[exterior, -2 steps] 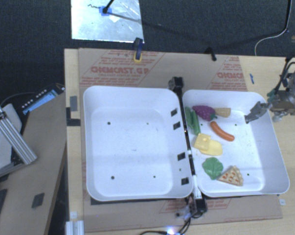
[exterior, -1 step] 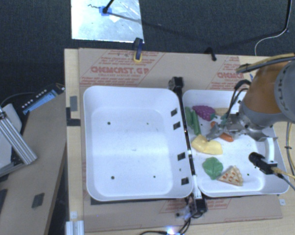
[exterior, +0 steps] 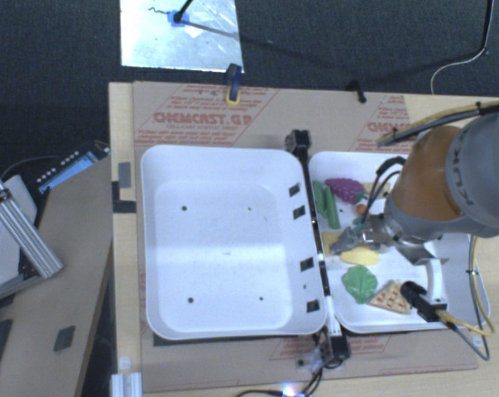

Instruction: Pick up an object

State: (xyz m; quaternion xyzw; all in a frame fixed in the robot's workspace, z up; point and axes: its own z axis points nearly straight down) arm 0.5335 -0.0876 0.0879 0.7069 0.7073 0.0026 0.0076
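From the overhead camera, the grey arm with its orange band (exterior: 427,172) came in from the right and had the claw (exterior: 349,242) down low in the right bin (exterior: 456,292), near the bin's left wall and right above a yellow piece (exterior: 359,256); honestly couldn't tell how wide it was spread or whether it had hold of anything. Rest of the stuff in that bin was a purple grape bunch (exterior: 344,188) and a green pod (exterior: 326,203) up top, plus a green leafy thing (exterior: 359,283) touching a pizza slice (exterior: 389,298) toward the bottom. The left bin (exterior: 224,238) sat just beside it on the tabletop (exterior: 208,116).
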